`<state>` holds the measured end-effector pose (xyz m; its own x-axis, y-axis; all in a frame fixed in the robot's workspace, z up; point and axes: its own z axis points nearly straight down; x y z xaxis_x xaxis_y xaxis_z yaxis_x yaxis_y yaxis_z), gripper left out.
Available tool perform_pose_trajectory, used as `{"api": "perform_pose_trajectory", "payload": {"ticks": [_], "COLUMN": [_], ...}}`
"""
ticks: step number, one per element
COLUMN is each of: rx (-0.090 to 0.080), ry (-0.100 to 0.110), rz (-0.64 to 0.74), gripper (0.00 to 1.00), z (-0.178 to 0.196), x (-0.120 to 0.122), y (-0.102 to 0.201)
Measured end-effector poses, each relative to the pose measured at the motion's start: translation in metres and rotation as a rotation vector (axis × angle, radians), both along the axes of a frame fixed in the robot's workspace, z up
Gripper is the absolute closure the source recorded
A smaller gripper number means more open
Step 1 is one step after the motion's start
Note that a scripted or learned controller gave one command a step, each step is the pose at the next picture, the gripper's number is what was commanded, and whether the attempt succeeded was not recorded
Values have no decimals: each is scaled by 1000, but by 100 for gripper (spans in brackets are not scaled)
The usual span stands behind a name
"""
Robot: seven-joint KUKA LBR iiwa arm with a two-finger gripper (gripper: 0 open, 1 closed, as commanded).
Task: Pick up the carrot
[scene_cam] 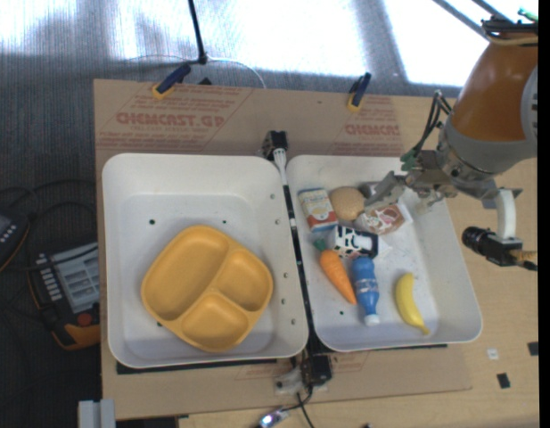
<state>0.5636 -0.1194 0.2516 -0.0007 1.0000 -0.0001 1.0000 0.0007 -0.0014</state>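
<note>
A view from above looks down at a slant on a worktop point(168, 114) covered with brown board, bearing two shallow white bins side by side. The left bin point(132, 185) holds a yellow divided plate point(208, 285) with three sections, lying flat near the middle of the bin.

The right bin point(457, 266) holds several toy foods. The carrot point(337, 275) lies near the bin's left side, orange with a green top, its tip pointing toward the near edge. Just beside it on the right lies a blue bottle point(366, 290), roughly parallel to it. A yellow banana point(409, 303) lies farther right, apart from both. Above the carrot sit a small black-and-white object point(355, 241), a small carton point(316, 208), a tan roundish item point(347, 202) and a red-and-white packet point(386, 218).

The grey arm with its orange band point(493, 105) reaches in from the right. Its claw point(395, 185) hovers over the far right part of the right bin (above the packet), well apart from the carrot, which lies down and to the left of it. Whether the claw is wide or narrow cannot be told here.
</note>
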Motion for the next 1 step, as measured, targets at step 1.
{"api": "perform_pose_trajectory", "payload": {"ticks": [1], "rx": [0], "ry": [2], "rz": [-78], "gripper": [0], "z": [-86], "x": [-62], "y": [24]}}
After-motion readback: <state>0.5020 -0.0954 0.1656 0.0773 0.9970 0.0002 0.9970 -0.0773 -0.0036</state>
